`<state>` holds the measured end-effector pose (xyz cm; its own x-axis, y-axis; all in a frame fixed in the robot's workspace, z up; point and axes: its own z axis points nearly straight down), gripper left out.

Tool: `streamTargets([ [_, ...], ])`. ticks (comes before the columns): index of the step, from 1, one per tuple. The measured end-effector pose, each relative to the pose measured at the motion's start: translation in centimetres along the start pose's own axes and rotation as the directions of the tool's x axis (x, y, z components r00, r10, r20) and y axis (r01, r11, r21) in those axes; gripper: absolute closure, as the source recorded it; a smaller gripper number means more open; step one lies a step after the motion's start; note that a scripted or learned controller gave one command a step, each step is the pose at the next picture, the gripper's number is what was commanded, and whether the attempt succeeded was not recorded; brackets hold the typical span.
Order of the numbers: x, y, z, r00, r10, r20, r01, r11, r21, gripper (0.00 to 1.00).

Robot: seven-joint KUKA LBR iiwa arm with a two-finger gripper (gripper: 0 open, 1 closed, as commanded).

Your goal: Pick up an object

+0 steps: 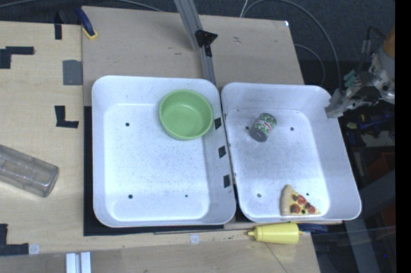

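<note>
In the right bin (334, 156), a small green and grey can (262, 126) lies on its side near the back left. A toy pizza slice (296, 201) rests in the same bin's front right corner. The left bin (128, 201) holds a green bowl (186, 114) at its back right. My gripper (339, 103) hangs at the right bin's back right corner, just above and outside the rim, well right of the can. Nothing shows in its grasp.
A yellow squeeze bottle (277, 234) lies on the bench in front of the right bin. A clear plastic cylinder (26, 170) lies at the far left. A slanted metal pole (186, 2) ends behind the bins' junction. Cables run across the back.
</note>
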<state>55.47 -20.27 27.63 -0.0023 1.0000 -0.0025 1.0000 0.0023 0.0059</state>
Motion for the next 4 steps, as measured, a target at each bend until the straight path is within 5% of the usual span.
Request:
streamTargets([
  [4,20.4,3.7,2.3,1.0,-0.006,-0.004,0.006,1.0,0.007,1.0],
])
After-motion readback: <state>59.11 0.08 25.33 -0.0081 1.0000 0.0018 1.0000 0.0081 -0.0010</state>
